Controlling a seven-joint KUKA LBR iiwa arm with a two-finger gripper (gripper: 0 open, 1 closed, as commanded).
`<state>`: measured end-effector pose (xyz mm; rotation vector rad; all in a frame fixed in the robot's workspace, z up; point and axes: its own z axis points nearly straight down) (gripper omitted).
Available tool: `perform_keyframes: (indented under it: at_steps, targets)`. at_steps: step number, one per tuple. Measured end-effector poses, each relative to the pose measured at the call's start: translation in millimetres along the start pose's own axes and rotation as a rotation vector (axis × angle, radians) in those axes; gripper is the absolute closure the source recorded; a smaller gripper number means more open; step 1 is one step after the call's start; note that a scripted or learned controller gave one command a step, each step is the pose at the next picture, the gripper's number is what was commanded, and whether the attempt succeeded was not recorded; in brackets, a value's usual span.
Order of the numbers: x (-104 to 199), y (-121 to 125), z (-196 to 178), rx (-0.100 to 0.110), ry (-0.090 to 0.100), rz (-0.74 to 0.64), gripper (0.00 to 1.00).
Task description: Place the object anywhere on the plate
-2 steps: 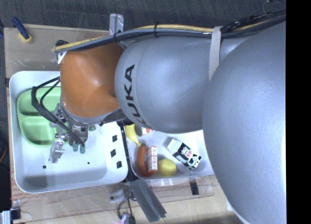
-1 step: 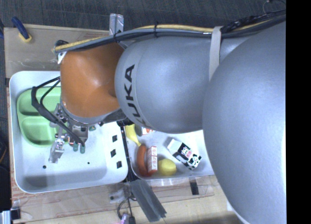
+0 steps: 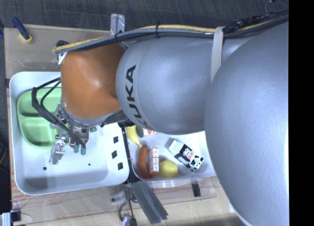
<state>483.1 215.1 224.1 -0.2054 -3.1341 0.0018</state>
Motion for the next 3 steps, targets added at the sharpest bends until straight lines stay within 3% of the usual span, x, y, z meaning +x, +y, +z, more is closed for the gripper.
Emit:
perform_keyframes:
  at_steps: [3]
  targets:
    - [0.0, 0.0, 0.0, 0.0, 0.0, 0.0, 0.0]
